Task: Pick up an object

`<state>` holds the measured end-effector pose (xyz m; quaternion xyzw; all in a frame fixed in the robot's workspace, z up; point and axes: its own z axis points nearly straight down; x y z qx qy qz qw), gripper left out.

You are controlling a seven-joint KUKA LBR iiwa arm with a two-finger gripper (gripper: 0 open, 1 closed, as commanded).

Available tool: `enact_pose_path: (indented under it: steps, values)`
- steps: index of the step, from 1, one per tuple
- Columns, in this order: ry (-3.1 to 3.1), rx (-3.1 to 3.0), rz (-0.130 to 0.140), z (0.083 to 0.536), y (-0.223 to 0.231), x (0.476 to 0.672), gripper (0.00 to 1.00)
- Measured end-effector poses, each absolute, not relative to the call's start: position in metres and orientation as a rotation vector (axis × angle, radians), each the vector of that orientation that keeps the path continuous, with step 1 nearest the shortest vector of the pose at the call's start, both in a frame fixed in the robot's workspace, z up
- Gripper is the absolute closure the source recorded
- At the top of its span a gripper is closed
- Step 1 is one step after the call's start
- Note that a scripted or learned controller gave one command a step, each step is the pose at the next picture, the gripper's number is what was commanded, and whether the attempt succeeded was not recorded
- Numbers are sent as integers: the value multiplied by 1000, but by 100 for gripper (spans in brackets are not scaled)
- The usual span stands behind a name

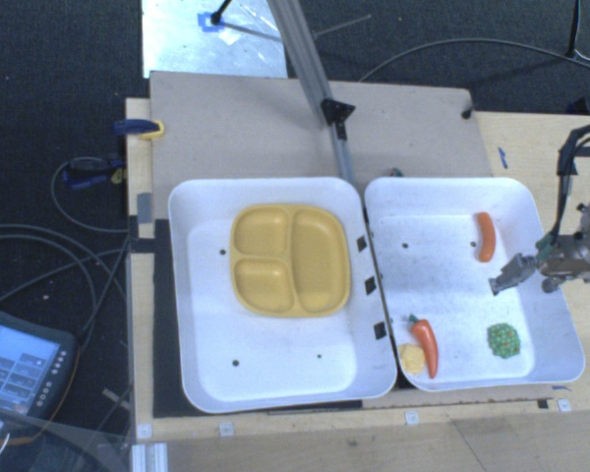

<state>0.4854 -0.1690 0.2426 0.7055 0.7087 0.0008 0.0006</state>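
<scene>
Counter has two bins. The left bin has a yellow tray. The right bin has a sausage far right, a carrot near left and a green ball near right. The pincer hovers between sausage and ball; can't tell if it's open. Looks like the approach step: next it should pick one and drop straight down.

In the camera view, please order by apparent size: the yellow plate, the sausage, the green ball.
1. yellow plate, clearly largest.
2. sausage and green ball: too alike to rank; the sausage is longer, the ball wider.
</scene>
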Motion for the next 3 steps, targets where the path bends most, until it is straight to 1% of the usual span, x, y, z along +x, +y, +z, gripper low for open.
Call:
enact_pose_path:
  steps: [1, 2, 3]
  values:
    - [2223, 2217, 3, 243, -169, 486, 0]
    - [2224, 2222, -2, 201, -166, 485, 0]
    - [2223, 2223, -3, 147, -176, 486, 0]
